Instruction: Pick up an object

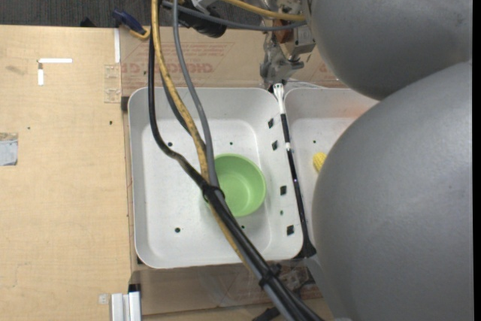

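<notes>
Gripper (pixel 279 75) is hanging over the far rim where the two bins meet; whether it is spread or pinched I cannot tell. Green bowl (pixel 240 186) is sitting upright in the left bin (pixel 161 162), nearer the camera and slightly left of the gripper, partly crossed by cables (pixel 184 86).

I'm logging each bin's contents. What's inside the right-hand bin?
In the right bin, a small yellow object peeks out beside the arm. The grey arm covers most of that bin, so anything else inside is hidden.
</notes>
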`<state>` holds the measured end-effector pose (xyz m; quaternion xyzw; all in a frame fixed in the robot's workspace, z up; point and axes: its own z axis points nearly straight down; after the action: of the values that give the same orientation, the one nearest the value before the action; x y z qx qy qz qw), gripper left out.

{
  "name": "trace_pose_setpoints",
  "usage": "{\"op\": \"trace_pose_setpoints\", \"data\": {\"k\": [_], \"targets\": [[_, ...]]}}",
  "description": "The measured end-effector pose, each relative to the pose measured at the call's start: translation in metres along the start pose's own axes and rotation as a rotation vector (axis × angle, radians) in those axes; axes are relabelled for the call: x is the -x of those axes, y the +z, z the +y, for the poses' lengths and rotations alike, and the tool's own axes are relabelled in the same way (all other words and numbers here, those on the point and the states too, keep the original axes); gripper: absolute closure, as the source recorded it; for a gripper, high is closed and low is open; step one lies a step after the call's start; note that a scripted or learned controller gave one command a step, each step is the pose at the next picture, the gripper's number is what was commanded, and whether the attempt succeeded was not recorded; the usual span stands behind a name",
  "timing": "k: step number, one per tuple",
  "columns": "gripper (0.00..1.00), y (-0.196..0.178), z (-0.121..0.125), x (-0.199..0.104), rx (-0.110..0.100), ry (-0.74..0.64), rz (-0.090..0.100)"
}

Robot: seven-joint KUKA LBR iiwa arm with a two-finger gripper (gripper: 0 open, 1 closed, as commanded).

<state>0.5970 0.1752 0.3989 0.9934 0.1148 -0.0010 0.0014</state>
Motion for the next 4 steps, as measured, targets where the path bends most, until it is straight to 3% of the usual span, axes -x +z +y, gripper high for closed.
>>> {"op": "trace_pose_setpoints", "data": {"k": [1,2,3,4], "targets": [[1.0,-0.023,0.118,0.081,0.0,-0.353,-0.004],[1.0,0.088,0.03,0.043,0.0,-0.146,-0.003],[1.0,0.053,-0.037,0.018,0.0,-0.187,0.0],[1.0,-0.005,0.006,0.092,0.001,-0.184,-0.001]]}}
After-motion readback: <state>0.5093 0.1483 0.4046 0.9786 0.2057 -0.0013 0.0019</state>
